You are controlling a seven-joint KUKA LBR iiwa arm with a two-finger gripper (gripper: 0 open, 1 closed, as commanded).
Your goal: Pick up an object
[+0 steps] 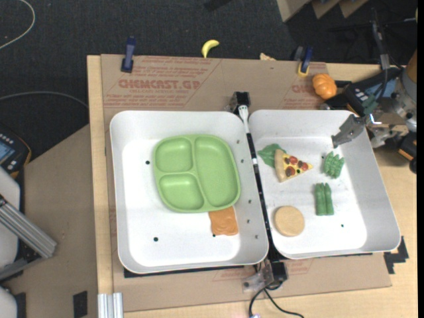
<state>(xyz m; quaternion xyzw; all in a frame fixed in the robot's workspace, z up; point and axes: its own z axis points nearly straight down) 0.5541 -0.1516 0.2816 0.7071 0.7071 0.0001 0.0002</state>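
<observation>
**A:** While the arm is hanging at the right edge of the frame, the gripper [347,132] is sitting over the upper right corner of the right bin [377,204], above the floor, nothing between its tips. Whether the tips are parted or together, I cannot tell; they are reading as one grey wedge.

**B:** Candidates?

**A:** All in the right bin. Upper green piece [333,165] is lying nearest, just below and left of the gripper. Second green piece [323,199] is lying below that. Pizza slice [291,165] is resting mid-bin beside a green leafy piece [269,154], apparently touching. Round tan cookie [289,220] is sitting low in the bin, apart from the rest.

**B:** Left bin?

**A:** Green divided plate [197,172] is filling its middle, an orange piece [224,222] lying just at its lower right edge. Far reach; I am judging it a poor choice.

**B:** So how to do it well?

**A:** I am favouring the upper green piece: shortest travel, standing clear of neighbours. Centre over it, line the fingers across its narrow width, descend straight. Bin wall is rising close on the right, so keeping the approach vertical is mattering. Flat pieces like the cookie are likely offering little to pinch.
</observation>
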